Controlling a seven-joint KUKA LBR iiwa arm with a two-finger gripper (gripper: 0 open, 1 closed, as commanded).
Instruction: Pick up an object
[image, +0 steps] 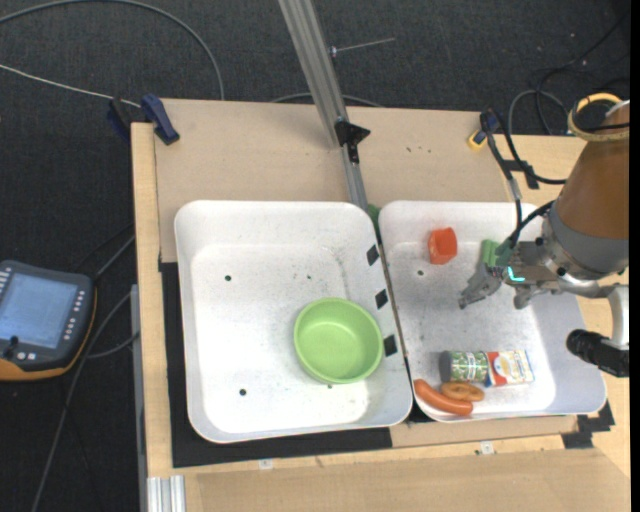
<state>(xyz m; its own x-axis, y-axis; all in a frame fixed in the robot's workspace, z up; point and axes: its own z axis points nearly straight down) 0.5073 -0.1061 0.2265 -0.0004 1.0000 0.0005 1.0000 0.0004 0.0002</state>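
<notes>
gripper (482, 287) hovering over right bin (560, 400), jaws spread apart, gripping nothing | orange block (442, 244) small, boxy, lying near bin's far edge, just beyond gripper, apart from it | can (467, 365), carton (511, 367), hot dog (443, 398) resting at near edge | green bowl (337, 340) sitting in left bin (230, 300)
</notes>
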